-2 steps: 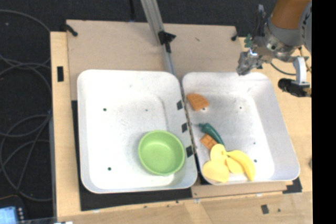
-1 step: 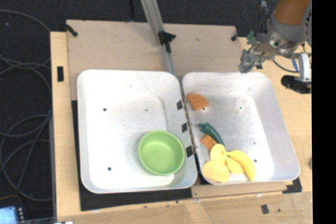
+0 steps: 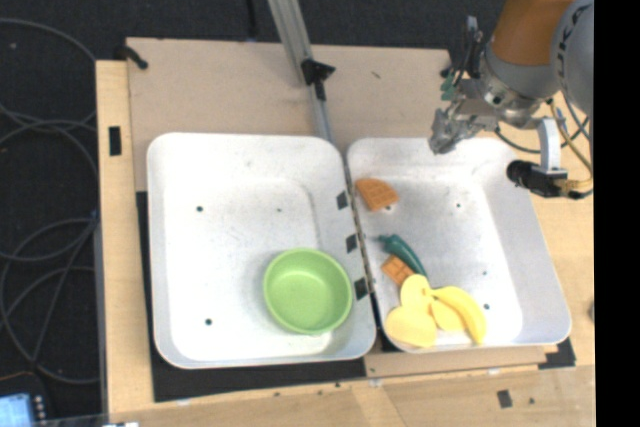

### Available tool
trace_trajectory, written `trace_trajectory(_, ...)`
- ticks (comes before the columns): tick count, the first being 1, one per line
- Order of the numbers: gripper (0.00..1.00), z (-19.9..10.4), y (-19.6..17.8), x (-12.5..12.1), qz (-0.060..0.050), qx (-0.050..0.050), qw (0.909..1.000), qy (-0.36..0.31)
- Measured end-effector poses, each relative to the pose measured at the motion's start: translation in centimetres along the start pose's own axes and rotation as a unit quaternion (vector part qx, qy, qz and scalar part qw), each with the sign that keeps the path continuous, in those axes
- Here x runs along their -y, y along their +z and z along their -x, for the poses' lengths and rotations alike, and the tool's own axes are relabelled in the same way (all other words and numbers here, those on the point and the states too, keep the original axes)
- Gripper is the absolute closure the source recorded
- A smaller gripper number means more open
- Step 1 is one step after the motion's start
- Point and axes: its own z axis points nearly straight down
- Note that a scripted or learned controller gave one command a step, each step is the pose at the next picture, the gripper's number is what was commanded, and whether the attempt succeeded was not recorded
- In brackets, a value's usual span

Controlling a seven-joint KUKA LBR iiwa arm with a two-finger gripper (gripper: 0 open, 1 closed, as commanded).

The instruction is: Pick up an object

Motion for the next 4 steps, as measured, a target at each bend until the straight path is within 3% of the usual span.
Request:
trace_trajectory(1, 1.00, -5.3, 0.0, 0.7, 0.001, -0.001, 1.0000, -0.001)
trace_trajectory(4, 1.00, -19.4, 0.5, 6.4, 0.000, -0.001, 1.0000, -0.001)
